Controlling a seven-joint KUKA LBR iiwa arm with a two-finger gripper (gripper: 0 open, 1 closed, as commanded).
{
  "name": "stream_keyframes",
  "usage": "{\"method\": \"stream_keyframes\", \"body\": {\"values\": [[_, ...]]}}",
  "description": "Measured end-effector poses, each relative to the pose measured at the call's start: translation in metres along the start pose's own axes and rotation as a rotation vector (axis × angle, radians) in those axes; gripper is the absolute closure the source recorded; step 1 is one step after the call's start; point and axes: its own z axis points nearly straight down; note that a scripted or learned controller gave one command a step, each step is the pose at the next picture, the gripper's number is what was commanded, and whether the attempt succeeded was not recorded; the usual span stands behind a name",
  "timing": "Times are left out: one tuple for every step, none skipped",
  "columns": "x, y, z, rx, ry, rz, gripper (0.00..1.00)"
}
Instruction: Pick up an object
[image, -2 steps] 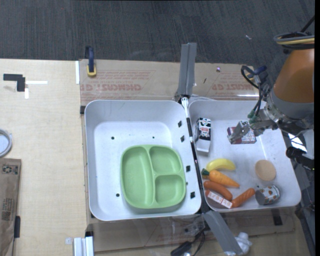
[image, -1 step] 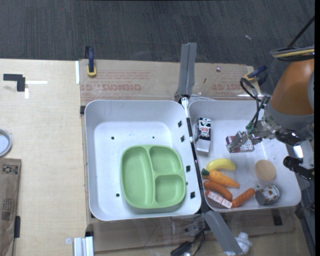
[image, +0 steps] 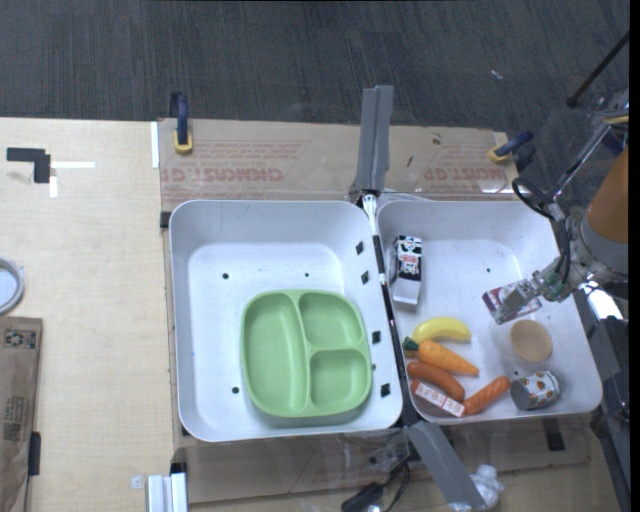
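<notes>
The right bin (image: 470, 232) holds a small black-and-white milk carton (image: 407, 268) by its left wall and a yellow banana (image: 443, 329) below it. An orange carrot (image: 445, 356), a reddish sausage-like piece (image: 435, 385) and a second carrot (image: 487, 394) lie near the front edge. A tan cup (image: 531, 341) and a small grey can (image: 536, 389) stand at the front right. My gripper (image: 514, 298) hangs low over the bin's right side, just above and left of the cup, right of the banana. I see nothing clearly held in it.
The left bin (image: 200, 300) carries a green divided plate (image: 305, 352). A grey divider post (image: 375, 140) rises between the bins at the back. The arm (image: 605, 215) and its cables crowd the right bin's right wall. Clamps sit on the cardboard behind.
</notes>
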Motion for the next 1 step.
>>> {"method": "stream_keyframes", "body": {"values": [[0.0422,0.0363,-0.0341,-0.001,-0.002,0.156,1.0]]}}
